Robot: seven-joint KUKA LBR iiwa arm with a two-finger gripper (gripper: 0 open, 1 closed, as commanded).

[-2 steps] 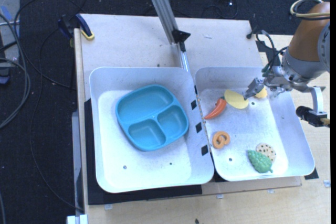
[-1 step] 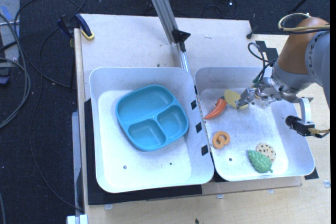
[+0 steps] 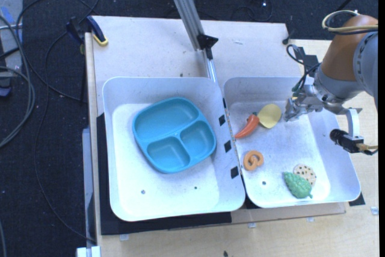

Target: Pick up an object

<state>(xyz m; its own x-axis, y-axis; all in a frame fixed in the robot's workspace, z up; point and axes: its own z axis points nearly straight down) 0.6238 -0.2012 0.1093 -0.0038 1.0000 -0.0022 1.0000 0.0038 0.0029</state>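
Camera view is showing the fingers point(image 3: 290, 112), state unclear, nearing the yellow piece point(image 3: 270, 115) by the right bin's point(image 3: 337, 189) far edge; they risk nudging it away.

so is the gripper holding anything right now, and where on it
Cannot be told. The gripper sits right beside the yellow piece, but no object shows between its fingers.

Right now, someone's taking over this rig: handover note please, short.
Pincer: low in the right bin, beside the yellow piece; whether it grips anything cannot be told from this view.
Right bin things: yellow piece touching the orange-red pepper-like piece near the left wall, orange pretzel mid-bin, cookie and green leafy piece together near the front.
Left bin: blue divided plate.
Done: nothing visibly lifted.
Left: secure one thing, likely the yellow piece, and raise it.
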